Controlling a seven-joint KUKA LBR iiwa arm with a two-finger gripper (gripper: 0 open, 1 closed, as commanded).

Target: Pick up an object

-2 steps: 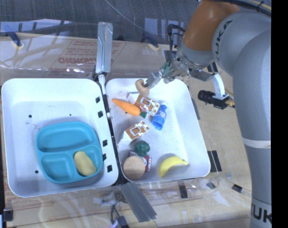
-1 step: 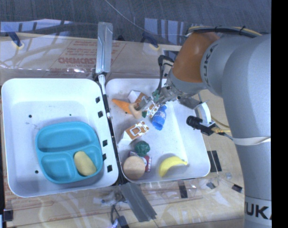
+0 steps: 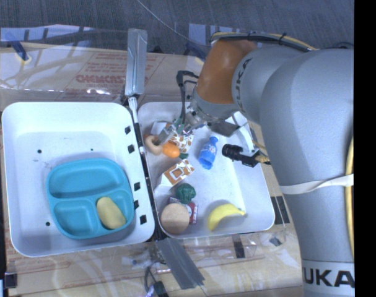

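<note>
The gripper (image 3: 183,127) hovers low in the right bin (image 3: 257,193), just above-right of the orange ball (image 3: 170,150).

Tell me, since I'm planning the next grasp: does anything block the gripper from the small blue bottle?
Nothing visible does. The gripper hangs over the clutter at the right bin's far end, and the small blue bottle lies uncovered just beside it, on the bin floor.
</note>
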